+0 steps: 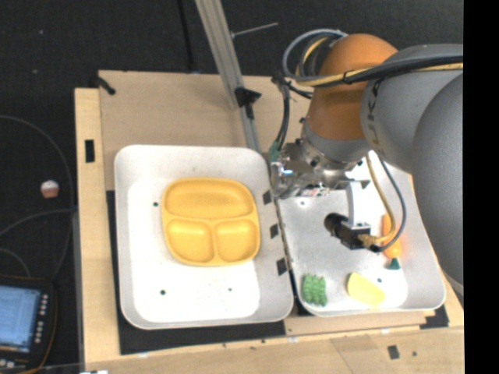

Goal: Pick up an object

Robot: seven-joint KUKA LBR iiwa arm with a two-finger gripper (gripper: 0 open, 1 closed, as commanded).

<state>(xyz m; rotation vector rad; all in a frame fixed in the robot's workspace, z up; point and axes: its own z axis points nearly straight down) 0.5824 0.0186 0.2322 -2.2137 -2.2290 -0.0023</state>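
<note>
pincer [300,178] hangs over the far left corner of the right shallow white bin [308,238]; we cannot tell whether it is open or closed, as the wrist hides its tip. well apart from it, at the near edge, lie a small green knobbly block [314,288] and a pale yellow rounded piece [365,289]. a small orange piece [393,246] by the right wall is half hidden and hard to make out. a yellow three-compartment plastic tray [210,220] lies in the left white bin [140,232].

My arm [421,115] covers the right bin's [320,240] far side — whatever lies beneath is hidden. Orange item [394,249]: partly covered, type unreadable. Screen [22,318]: cut off by the left edge.
</note>
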